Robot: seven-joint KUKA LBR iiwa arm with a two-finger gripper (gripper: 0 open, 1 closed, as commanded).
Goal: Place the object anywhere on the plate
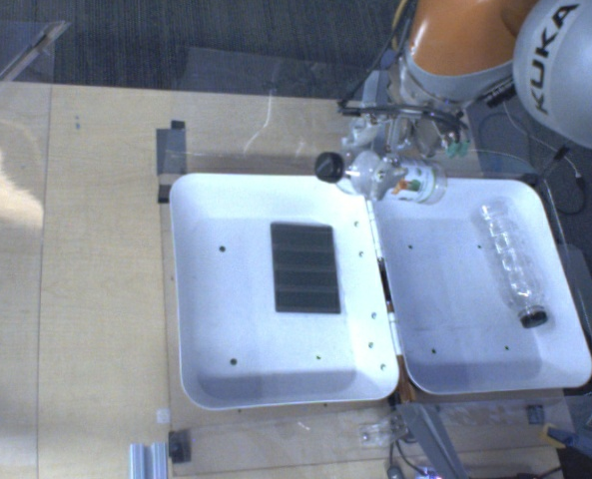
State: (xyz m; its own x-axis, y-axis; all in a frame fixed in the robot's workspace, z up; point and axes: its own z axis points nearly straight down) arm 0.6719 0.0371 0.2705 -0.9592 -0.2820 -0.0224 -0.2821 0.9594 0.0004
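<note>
- In the right bin (575, 362), along its far-right side, lies the clear plastic bottle (509, 259), flat on its side and running lengthwise from the bin's back toward its front, with a dark cap (533, 318) at the nearer end.
- It looks empty and see-through, so I judge it light, thin-walled and springy; it will likely dent under a hard squeeze and roll sideways if nudged.
- Its smooth, rounded, ribbed body is probably slippery. The best hold, as I see it, is across the middle of the body, closing at right angles to its long axis; the cap end is stiffer but narrower.
- The pincer (380, 178) hangs at the back edge of the bins, about over the seam between them, well apart from the bottle and toward its upper left in the picture.
- I cannot tell how the pincer stands, and nothing can be made out in its grip; the bottle lies free on the bin floor.
- The dark rectangular plate (305, 267) rests in the middle of the left bin (201, 367), across the seam from the bottle, so the carry would run right to left.
- Both bins sit on the pale wooden counter (76, 297).
</note>
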